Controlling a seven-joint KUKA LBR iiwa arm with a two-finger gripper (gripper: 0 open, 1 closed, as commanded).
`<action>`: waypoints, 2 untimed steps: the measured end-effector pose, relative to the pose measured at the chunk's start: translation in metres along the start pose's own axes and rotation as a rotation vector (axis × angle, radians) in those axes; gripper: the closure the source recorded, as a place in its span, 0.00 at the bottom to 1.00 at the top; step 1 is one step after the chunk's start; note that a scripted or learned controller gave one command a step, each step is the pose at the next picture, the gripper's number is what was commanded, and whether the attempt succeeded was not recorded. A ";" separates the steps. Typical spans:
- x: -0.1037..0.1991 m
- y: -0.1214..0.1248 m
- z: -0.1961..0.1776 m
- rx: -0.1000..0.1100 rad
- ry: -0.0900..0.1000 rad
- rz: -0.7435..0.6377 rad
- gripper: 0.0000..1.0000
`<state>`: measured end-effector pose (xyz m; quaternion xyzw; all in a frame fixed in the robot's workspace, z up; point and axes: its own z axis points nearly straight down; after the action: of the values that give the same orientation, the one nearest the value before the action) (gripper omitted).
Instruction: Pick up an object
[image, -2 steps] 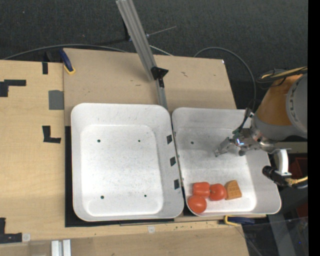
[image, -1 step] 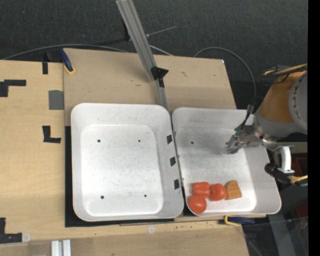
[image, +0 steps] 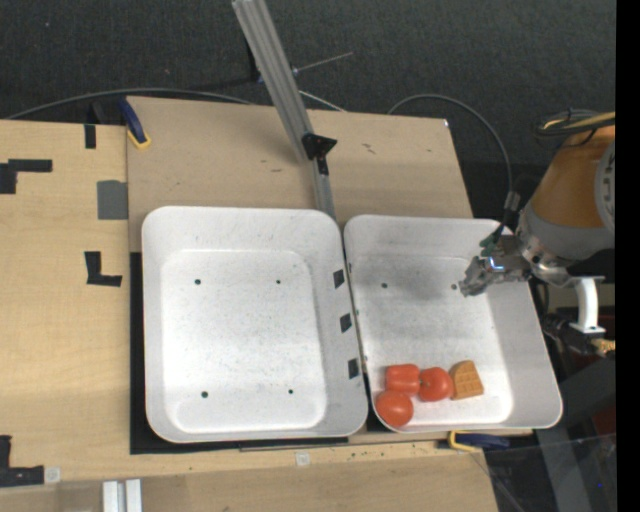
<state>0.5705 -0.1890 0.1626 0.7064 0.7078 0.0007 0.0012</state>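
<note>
While claw (image: 478, 277) hovers, red pieces (image: 412, 388) lie apart — nearer front rim

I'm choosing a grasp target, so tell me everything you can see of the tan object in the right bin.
The tan object is a small, blocky, orange-tan piece with a slightly ridged look, possibly a toy biscuit. It lies flat near the right bin's near edge, touching the rightmost of three red toy tomatoes. The pincer is well away from it.
</note>
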 end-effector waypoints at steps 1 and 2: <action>0.000 0.001 -0.040 -0.001 0.000 0.000 1.00; 0.059 0.014 -0.036 0.004 0.003 -0.005 1.00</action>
<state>0.5844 -0.1300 0.1983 0.7046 0.7096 0.0004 -0.0010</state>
